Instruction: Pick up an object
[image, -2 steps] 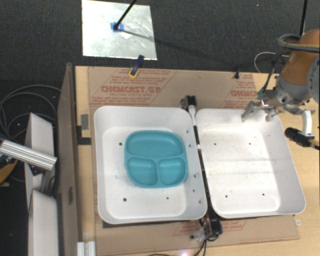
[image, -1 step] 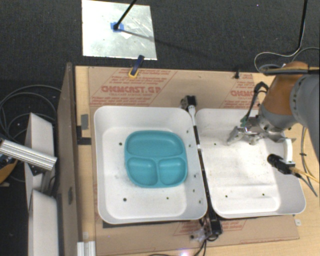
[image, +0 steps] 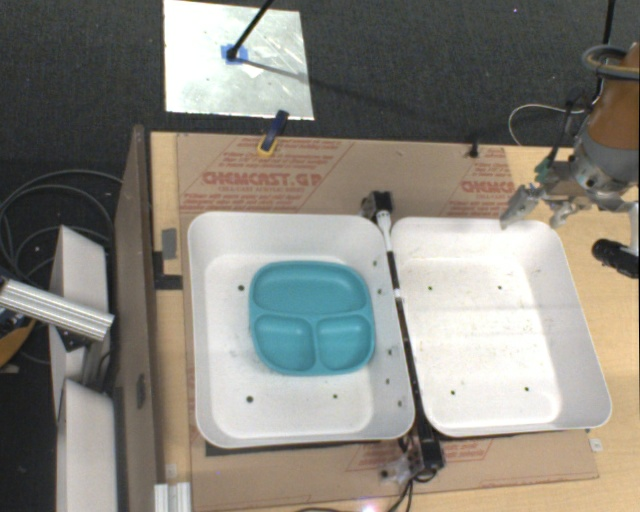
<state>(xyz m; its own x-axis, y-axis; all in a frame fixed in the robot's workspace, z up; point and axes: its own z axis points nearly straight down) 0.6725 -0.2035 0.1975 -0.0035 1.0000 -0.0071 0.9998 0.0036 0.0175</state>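
Seen from above the bench, a teal tray (image: 311, 317) with three compartments lies flat in the middle of the left bin (image: 222, 250), the lone thing to pick. The right bin (image: 560, 300) sits alongside, joined at a dark seam. The gripper (image: 543, 203) hangs over the right bin's far rim, well apart from the tray, its fingers spread and holding nothing. The tray looks like light, stiff moulded plastic, smooth and likely slippery; its raised outer rim or a divider ridge seems the best place to pinch, since it lies too wide and flat to span. The arm's upper part is cut off at the right edge, and the fingertips are small and blurred.
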